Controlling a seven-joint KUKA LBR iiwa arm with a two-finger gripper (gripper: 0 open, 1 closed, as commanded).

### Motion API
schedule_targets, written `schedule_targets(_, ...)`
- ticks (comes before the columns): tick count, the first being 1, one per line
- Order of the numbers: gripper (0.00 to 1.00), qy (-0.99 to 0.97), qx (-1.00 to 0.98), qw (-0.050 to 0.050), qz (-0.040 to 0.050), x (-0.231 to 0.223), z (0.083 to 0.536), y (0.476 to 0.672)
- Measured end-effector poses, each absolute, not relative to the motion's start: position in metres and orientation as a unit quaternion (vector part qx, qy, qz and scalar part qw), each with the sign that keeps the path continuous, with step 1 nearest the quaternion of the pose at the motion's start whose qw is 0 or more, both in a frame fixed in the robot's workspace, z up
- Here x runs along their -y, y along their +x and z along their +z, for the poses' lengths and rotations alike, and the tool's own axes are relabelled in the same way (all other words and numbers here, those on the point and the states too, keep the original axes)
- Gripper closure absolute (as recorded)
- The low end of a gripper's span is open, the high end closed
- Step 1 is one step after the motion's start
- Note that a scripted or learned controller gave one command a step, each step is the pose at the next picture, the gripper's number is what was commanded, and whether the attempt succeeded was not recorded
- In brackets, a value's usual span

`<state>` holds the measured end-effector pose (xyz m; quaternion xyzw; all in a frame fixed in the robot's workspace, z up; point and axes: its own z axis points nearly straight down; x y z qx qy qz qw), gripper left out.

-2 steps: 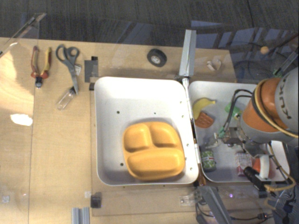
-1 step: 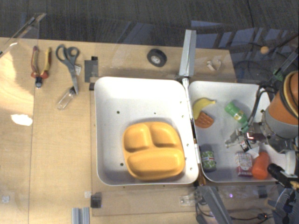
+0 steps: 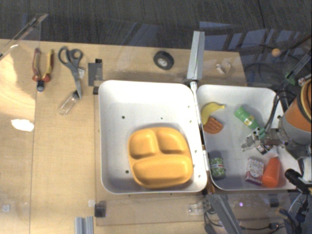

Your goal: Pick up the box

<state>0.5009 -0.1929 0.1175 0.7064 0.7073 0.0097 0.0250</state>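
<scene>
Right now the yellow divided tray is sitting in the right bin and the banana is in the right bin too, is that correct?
Not quite. The yellow divided tray sits in the left bin, not the right one. The banana is indeed in the right bin, near its upper left corner. The camera view shows both.

small pinkish box, lying flat, right bin's near edge

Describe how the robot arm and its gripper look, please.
The arm is grey, with a rounded body and an orange band above the wrist. Its gripper is a small assembly of dark and silver metal parts. Thin dark cables run along it.
</scene>
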Motion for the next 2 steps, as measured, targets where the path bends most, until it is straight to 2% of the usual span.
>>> schedule_targets(1,0.0,0.702,-0.711,0.025,0.0136,0.208,0.109,0.505)
schedule_targets(2,0.0,0.713,-0.7,0.035,0.0102,0.197,0.109,0.503)
